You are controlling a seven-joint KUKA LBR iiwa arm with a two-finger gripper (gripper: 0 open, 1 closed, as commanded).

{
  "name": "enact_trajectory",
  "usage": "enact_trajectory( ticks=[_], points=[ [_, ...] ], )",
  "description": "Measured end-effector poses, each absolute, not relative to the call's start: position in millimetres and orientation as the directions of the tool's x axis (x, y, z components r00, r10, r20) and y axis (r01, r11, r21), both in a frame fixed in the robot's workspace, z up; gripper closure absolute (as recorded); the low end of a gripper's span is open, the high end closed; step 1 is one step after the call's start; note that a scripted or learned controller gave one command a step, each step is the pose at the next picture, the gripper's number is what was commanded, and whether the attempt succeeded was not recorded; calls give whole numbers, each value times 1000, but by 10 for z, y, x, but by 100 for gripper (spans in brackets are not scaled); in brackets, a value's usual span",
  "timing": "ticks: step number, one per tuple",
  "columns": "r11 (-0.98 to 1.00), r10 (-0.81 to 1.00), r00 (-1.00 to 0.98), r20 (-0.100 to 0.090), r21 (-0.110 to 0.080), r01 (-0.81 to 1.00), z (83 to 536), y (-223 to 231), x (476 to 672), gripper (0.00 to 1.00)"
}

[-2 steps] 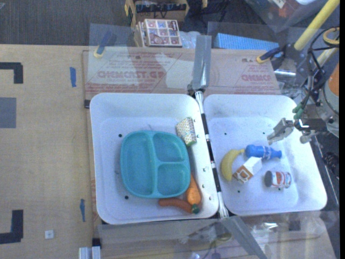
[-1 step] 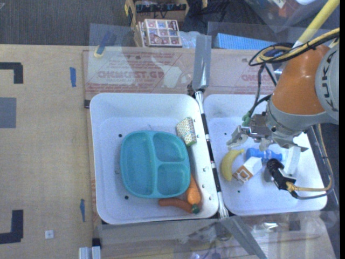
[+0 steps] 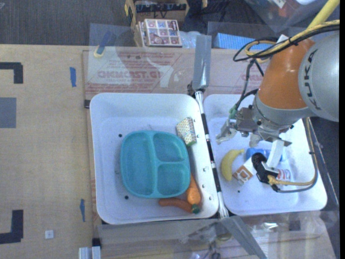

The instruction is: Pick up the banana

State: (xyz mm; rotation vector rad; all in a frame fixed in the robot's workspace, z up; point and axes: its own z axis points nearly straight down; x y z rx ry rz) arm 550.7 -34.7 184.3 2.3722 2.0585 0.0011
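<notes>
A: Fingers first. What state?

B: The fingers point(image 3: 223, 135) stood spread with nothing between them. The gripper point(image 3: 239, 138) hung over the right bin point(image 3: 302, 198), toward 10 o'clock of its floor. Height above the floor could not be read from the slanted view.

A: And the banana?

B: The banana point(image 3: 232, 164) lay flat in the same bin, near 6 o'clock from the gripper and apart from the fingers. Its curve ran roughly 1 to 7 o'clock, with the upper tip nearest the fingers. A small carton point(image 3: 243, 174) sat touching or just beside it at its 4 o'clock; I could not tell which.

A: Handling?

B: My judgement: light, and firm enough to take a pinch, but the skin is smooth and the flesh bruises under a hard squeeze. The best hold is across the thick middle, with the jaws set square to the curve. The tips taper and would likely slip out. The carton crowds the 4 o'clock side, so one finger may nudge it.

A: Anything farther out?

B: The left bin point(image 3: 108, 117) lay at 9 o'clock and held a teal plate point(image 3: 156, 163), with a carrot point(image 3: 180, 203) at the plate's 5 o'clock. Both were well apart from the banana.
</notes>
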Motion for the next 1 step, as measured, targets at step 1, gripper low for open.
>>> enact_trajectory(
  ticks=[1],
  points=[
    [40,999,-40,1,-2,999,1842,-583,5047,0]
  ],
)
